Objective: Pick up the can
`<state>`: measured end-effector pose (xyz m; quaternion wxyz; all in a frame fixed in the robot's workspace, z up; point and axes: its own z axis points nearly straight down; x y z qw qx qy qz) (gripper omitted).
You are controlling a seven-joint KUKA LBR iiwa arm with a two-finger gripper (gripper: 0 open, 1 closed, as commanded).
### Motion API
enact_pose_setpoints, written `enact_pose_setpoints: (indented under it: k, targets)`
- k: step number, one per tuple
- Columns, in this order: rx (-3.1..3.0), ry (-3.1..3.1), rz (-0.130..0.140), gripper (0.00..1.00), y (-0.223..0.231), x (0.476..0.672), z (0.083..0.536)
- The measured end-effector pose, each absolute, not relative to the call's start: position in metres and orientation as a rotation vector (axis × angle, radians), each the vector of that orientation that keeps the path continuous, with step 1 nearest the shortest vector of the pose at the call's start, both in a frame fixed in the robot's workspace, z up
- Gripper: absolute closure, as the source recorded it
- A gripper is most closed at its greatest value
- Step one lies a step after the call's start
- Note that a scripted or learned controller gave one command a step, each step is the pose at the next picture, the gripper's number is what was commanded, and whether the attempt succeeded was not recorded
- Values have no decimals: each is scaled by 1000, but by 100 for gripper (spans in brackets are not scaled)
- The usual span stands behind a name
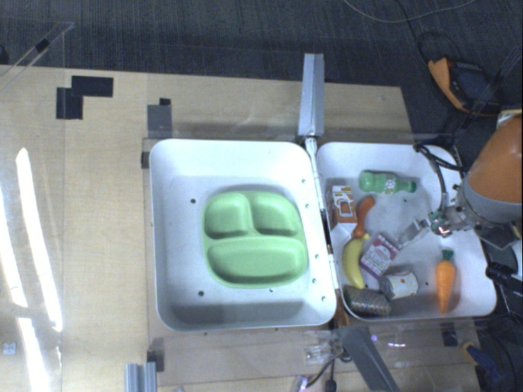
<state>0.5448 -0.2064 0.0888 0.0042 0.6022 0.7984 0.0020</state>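
Lying at right bin's [488,305] front edge, can [368,302], beside banana [353,264]

Pale wooden bench [98,243]; dark, perhaps carpeted floor [204,15]; black cables [409,6]

Arm [498,182]: grey housing with 1 orange band above the wrist. Black cables loop behind the metallic gripper [415,231].

The arm [498,174] is cut off at the right edge; tool [415,232] fingers blurred
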Motion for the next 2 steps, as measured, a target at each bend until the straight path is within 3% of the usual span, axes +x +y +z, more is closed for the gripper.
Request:
enact_pose_setpoints:
  k: [1, 2]
  targets:
    - [2023, 2393, 10, 0, -156, 609, 88]
    - [2122, 2308, 9, 0, -205, 540, 89]
